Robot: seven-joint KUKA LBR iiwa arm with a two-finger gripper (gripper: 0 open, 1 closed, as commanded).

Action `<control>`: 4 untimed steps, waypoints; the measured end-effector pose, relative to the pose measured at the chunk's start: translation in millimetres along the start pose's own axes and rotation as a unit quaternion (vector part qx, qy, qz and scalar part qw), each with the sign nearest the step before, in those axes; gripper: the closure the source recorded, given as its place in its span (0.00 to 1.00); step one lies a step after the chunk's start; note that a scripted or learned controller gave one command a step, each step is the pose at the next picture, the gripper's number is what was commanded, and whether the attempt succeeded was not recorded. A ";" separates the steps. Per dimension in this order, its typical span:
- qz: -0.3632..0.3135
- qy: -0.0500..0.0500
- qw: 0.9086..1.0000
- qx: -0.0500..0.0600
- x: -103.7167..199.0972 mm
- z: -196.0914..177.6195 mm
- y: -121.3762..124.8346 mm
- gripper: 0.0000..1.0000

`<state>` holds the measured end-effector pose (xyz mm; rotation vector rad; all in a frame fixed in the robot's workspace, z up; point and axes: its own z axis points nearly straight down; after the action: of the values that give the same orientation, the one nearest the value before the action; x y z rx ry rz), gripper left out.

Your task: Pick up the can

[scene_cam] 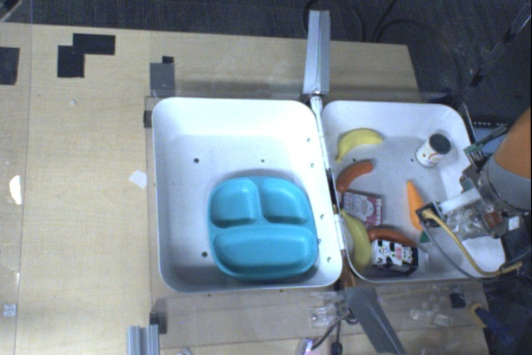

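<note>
The can [434, 149] is small and white with a dark round top, and it sits near the back right corner of the right bin [391, 114]. My gripper [459, 217] hangs over the right bin's front right part, below the grey arm with its orange band [517, 147]. The gripper is nearer the camera than the can and apart from it, with nothing visibly held. A yellow cable [459, 252] loops beneath the gripper.
The right bin also holds two bananas [359, 140] [358, 235], a red sausage [355, 173], an orange carrot [413, 204], a red-and-white packet [362, 204] and a dark labelled container [393, 255]. A blue divided plate [262, 227] lies in the left bin [191, 137].
</note>
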<state>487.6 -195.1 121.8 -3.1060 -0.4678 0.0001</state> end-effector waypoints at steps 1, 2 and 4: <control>0.046 0.000 0.999 0.000 -3.4 -11.0 9.9 1.00; 0.016 0.000 1.000 0.001 -3.0 16.9 9.2 1.00; 0.007 0.000 1.000 0.000 4.7 4.6 -16.2 1.00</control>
<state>487.4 -178.2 117.2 -3.1083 -0.4463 0.0009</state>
